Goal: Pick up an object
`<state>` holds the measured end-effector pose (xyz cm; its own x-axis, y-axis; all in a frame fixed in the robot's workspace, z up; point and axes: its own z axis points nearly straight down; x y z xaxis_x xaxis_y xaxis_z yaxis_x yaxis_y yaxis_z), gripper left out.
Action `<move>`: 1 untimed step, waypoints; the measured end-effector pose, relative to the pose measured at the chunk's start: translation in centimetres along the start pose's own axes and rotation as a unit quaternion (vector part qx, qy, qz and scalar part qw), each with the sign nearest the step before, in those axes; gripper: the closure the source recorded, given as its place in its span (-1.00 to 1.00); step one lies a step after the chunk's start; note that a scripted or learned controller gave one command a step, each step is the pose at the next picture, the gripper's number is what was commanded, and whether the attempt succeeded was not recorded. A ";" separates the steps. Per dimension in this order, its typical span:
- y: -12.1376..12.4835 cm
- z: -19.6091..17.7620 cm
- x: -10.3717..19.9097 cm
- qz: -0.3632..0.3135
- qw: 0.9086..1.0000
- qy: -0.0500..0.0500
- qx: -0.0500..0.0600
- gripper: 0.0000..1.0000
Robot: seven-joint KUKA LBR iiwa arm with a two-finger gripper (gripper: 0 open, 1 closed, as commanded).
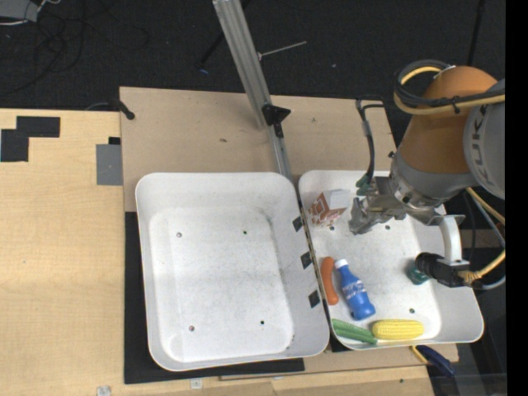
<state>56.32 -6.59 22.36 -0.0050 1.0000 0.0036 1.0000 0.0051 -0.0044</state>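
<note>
My gripper [360, 221] hangs low over the back half of the right bin [450, 324], just right of a small red and white carton [327, 208]. Nothing shows between its fingers, and the view does not reveal how they stand. Nearer the front lie a blue bottle [355, 291] with a white cap, an orange carrot [329, 280] along the bin's left wall, a yellow corn cob [398, 330] and a green pea pod [355, 332]. A dark green object [418, 271] sits at the bin's right side.
The left bin [157, 221] stands beside the right one, with black clips along the shared wall. A grey aluminium rail [247, 64] slants up from behind the bins. Cables run along the arm at the right.
</note>
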 end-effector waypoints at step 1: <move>-0.2 -0.8 5.6 0.000 1.000 0.000 -0.001 1.00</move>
<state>56.07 -1.00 23.13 -0.0054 1.0000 0.0028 1.0000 0.0054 -0.0030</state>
